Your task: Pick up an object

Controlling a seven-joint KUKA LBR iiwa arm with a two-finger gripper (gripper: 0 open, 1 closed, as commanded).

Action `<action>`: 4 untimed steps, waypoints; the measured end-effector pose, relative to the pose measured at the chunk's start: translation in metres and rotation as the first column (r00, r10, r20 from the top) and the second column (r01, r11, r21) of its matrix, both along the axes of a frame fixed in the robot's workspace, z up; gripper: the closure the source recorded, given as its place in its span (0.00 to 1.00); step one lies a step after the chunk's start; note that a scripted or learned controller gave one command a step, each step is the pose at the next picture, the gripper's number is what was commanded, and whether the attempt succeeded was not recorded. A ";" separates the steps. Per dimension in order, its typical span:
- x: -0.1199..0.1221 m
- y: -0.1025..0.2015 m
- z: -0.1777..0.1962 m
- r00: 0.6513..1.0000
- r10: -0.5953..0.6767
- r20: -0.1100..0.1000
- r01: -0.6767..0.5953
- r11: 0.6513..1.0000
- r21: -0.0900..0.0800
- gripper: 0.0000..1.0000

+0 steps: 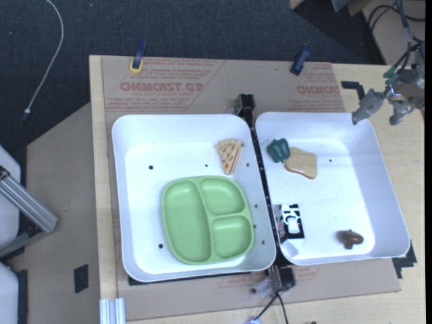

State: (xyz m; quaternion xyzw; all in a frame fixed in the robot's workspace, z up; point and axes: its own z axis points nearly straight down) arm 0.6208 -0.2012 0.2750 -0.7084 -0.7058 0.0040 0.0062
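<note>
Small brown object at right bin's near corner, long axis crosswise; tool spread, ungrasping.

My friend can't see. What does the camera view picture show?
A robot gripper hovers with open fingers at the far right corner of the right bin, holding nothing. That bin has a teal toy, a tan piece and a brown piece; the left bin has a green divided plate and a waffle slice.
</note>
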 end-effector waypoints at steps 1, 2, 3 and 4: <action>0.002 0.001 0.008 1.000 0.004 0.014 -0.004 1.000 -0.003 0.00; 0.006 0.001 -0.055 1.000 0.004 0.007 -0.004 1.000 -0.001 0.00; 0.001 0.002 -0.097 1.000 0.004 0.010 -0.004 1.000 -0.002 0.00; 0.000 -0.004 -0.160 1.000 0.003 0.006 -0.003 1.000 -0.001 0.00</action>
